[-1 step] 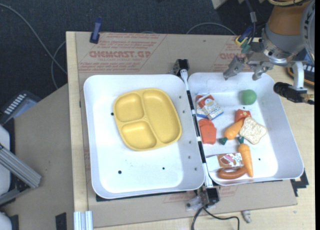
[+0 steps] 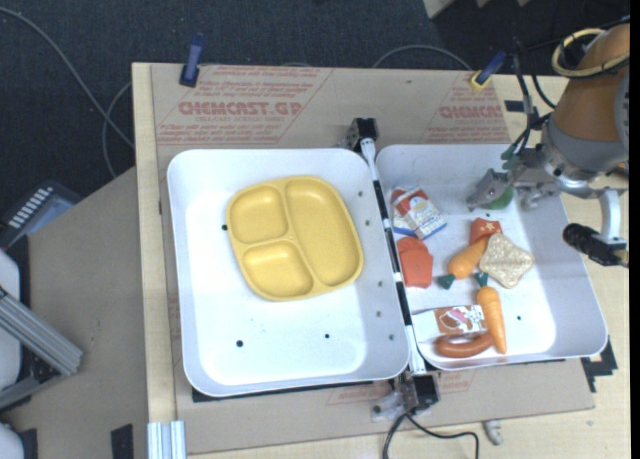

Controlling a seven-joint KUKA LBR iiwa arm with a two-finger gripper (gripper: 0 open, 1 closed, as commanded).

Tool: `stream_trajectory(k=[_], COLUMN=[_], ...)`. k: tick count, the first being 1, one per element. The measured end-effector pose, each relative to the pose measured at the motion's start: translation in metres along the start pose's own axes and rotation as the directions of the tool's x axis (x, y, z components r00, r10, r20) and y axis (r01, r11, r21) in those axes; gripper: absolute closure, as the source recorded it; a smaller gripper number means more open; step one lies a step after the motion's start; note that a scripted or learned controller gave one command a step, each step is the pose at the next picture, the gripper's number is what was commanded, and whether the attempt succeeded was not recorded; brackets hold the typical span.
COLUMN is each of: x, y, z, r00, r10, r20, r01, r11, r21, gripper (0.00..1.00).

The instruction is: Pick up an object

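Two shallow white bins sit side by side on the table. From the camera above, the left bin carries a yellow divided plate. The right bin holds a scatter of toy food: a small carton near its left wall, a red piece just below it, a slice of bread, a carrot and a sausage near the front edge. The end effector hangs over the bin's far side, apart from the food, nothing visibly in it; whether it is parted or closed I cannot tell.
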State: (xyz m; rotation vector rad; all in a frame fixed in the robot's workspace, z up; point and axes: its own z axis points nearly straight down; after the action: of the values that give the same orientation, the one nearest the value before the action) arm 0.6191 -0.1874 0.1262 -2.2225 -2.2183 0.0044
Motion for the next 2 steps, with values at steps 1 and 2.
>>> stream_trajectory(k=[1, 2], x=[0.046, 0.045], y=[-0.044, -0.042], z=[0.043, 0.031], r00=[1.0, 1.0], r10=[-0.002, -0.001], r20=[-0.002, 0.0], r01=[0.002, 0.001], r11=[1.0, 1.0], r21=[-0.001, -0.007], gripper=[0.0, 1.0])
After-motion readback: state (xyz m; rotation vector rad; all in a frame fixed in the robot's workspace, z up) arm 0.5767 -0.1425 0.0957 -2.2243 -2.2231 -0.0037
